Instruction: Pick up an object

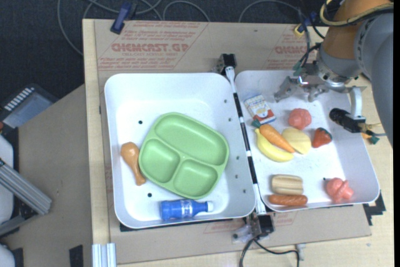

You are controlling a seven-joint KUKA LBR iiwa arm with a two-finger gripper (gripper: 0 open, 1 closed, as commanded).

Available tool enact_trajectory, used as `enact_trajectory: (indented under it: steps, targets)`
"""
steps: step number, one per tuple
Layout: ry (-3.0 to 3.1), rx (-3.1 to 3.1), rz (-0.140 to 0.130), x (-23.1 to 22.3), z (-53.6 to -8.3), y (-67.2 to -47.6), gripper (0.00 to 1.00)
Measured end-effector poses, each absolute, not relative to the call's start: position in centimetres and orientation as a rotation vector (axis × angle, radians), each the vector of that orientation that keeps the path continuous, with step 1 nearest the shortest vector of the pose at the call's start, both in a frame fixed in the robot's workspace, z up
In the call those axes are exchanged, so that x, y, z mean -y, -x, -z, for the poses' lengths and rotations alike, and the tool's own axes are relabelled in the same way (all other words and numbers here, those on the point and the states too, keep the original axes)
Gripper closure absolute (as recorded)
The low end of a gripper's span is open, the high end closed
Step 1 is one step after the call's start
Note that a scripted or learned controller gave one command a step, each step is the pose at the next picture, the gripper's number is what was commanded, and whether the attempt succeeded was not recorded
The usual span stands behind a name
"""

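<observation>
From above, the arm reaches in at the upper right, and its gripper hangs over the far edge of the right bin, fingers spread and holding nothing. No one target is named; the toys lie nearer the camera than the jaws, toward the bin's middle and front. Closest, I judge, are the small carton, just to the lower left of the gripper, and the round tomato, almost straight below it. Beyond these, the carrot lies slantwise across the banana, touching the lemon; the strawberry sits just beside. At the front wall the bun and sausage lie side by side, long axes running left to right, with a lumpy pink piece near the corner. All look like smooth, hard plastic. The left bin holds a green divided tray, a drumstick and a blue bottle lying on its side.
</observation>
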State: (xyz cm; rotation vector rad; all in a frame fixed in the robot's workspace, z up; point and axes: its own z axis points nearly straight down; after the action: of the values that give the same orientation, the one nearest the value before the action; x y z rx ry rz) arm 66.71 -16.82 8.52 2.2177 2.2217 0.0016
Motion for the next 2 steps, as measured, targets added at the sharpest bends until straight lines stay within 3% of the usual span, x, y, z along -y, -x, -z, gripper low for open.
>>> enact_trajectory:
  steps: [1, 2]
  targets:
    - [-2.221, -2.222, 0.0, 18.0, -12.0, -61.6, 0.0]
    - [-2.223, -2.223, 0.002, 17.9, -8.4, -61.2, 0.0]
